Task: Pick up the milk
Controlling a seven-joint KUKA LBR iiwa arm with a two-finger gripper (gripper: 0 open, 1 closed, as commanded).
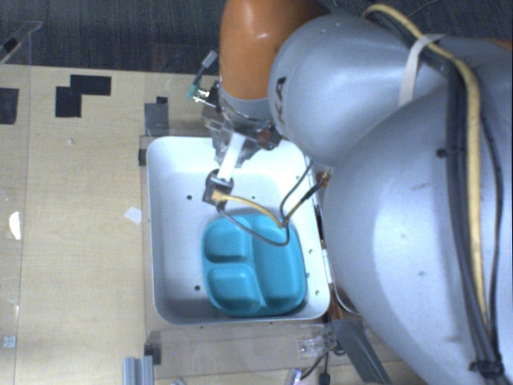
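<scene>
Blue tray (255, 267) across bin's (172, 215) near half.

Glossy teal plastic tray (255, 267) in smooth white bin (172, 215).

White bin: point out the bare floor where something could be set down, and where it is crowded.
The white bin has bare floor along its left wall, beside the blue tray, and in the upper left corner, left of the pincer. The lower middle is taken by the tray, and the right side is crowded by the grey arm and a cable.
</scene>
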